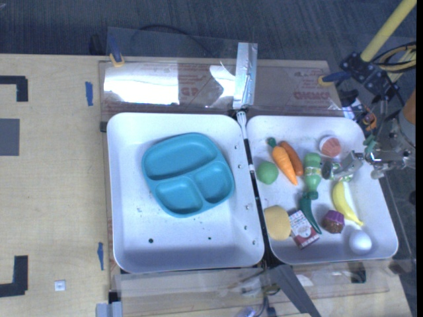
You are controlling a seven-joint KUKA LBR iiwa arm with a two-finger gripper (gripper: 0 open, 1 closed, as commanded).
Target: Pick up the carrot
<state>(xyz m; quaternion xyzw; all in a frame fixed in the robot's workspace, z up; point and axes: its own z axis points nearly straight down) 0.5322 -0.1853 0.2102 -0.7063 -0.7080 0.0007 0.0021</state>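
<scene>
Nearest the lens: white egg (360,242), well below-right of carrot (285,163). Lies in right bin (386,203), upper left part, slanting, green ball (268,172) touching its left, second carrot (295,156) alongside its right. Hovers right of carrot, over green pieces: gripper (345,166). Spread or pinched, cannot tell. Left of carrot: left bin (125,197), blue tray (188,174).

In the left bin (125,177) you have a blue divided plate (188,173). The right bin (386,220) holds a green ball (268,173), a banana (346,202), a yellow block (277,222) beside a small red carton (303,230), and a white egg (360,242). Both bins sit on your wooden surface (49,177).
</scene>
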